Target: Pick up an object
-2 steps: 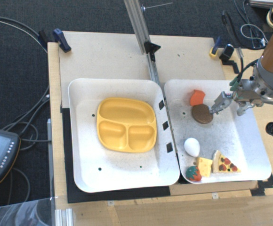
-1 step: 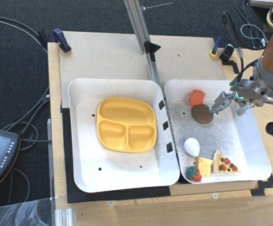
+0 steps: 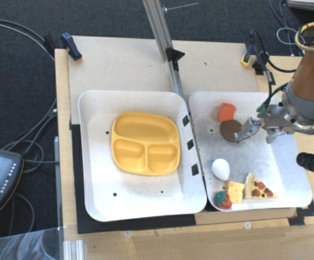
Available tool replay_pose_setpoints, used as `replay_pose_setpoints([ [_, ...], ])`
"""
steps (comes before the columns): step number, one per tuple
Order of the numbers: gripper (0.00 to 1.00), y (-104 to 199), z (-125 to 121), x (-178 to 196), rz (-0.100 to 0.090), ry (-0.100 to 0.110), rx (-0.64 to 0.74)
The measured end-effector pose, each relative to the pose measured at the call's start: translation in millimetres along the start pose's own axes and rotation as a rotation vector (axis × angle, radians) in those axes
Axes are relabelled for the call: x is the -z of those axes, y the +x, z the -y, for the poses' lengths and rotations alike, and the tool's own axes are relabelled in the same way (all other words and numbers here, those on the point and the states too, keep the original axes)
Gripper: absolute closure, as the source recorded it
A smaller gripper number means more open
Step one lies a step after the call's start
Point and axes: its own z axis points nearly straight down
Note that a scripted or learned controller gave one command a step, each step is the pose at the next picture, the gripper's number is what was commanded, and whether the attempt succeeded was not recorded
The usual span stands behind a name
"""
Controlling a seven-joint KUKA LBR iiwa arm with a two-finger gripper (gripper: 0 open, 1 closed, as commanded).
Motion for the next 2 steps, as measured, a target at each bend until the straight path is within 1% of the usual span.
replay_pose_setpoints([
  [2,0.00,-8.8,-1.1,-88.0,-0.001,0.001,0.000],
])
